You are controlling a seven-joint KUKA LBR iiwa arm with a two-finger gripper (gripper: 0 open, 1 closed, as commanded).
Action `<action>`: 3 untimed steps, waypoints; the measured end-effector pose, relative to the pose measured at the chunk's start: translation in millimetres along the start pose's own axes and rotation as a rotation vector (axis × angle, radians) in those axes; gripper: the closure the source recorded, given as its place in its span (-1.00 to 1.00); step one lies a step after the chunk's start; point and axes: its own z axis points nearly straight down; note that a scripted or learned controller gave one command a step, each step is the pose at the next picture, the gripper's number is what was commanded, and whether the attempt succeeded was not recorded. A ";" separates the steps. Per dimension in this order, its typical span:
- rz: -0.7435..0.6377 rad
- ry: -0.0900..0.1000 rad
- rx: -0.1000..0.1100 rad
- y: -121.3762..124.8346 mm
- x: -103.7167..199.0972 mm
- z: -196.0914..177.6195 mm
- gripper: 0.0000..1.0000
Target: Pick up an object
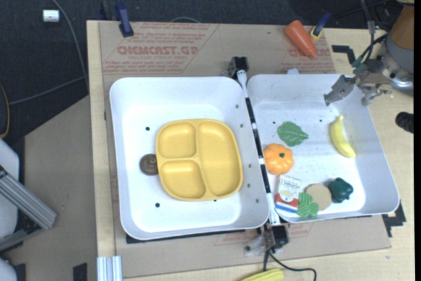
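Above the right bin's [378, 161] far right corner, the gripper [352, 90] hangs with fingers spread, grasping nothing; the banana [341, 137] lies just below, likely its target.

cardboard sheet [197, 43] | red print "CHEMCAST GP" (repeated, partly faint) | other print unreadable

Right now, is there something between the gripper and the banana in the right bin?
Nothing visible stands between them. The gripper is over the far part of the right bin, and the banana lies just nearer the camera, with bare bin floor between. The green leaf and the orange pumpkin lie off to the left.
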 end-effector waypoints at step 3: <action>0.000 0.001 0.000 -25.5 -18.8 111.3 1.00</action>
